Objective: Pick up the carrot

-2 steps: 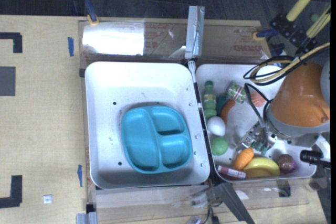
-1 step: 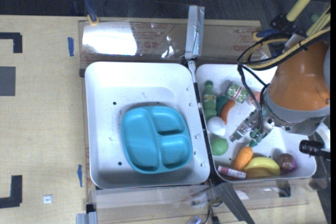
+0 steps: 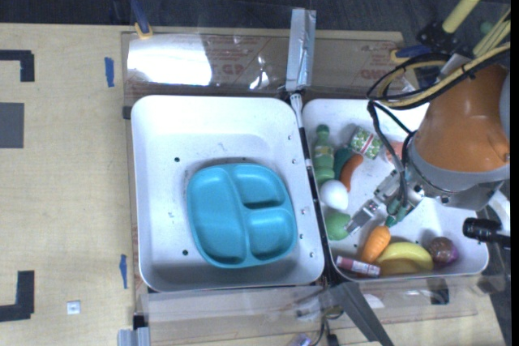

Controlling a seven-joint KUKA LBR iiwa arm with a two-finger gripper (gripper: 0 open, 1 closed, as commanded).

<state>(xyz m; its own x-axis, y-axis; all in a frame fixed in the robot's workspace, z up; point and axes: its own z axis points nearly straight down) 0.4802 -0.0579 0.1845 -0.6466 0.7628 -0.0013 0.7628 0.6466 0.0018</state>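
While tool (image 3: 375, 211) hovers, carrot (image 3: 374, 242) just below

The right bin (image 3: 478, 259) is crowded: the carrot (image 3: 375, 243) lies hemmed by a banana (image 3: 405, 257) touching its right, a marker (image 3: 357, 265) at its lower end and a green toy (image 3: 337, 224) to its left. Bare floor shows right of the gripper (image 3: 381, 211). In the left bin (image 3: 162, 174), a blue tray (image 3: 242, 213) takes the middle, leaving open floor around it.
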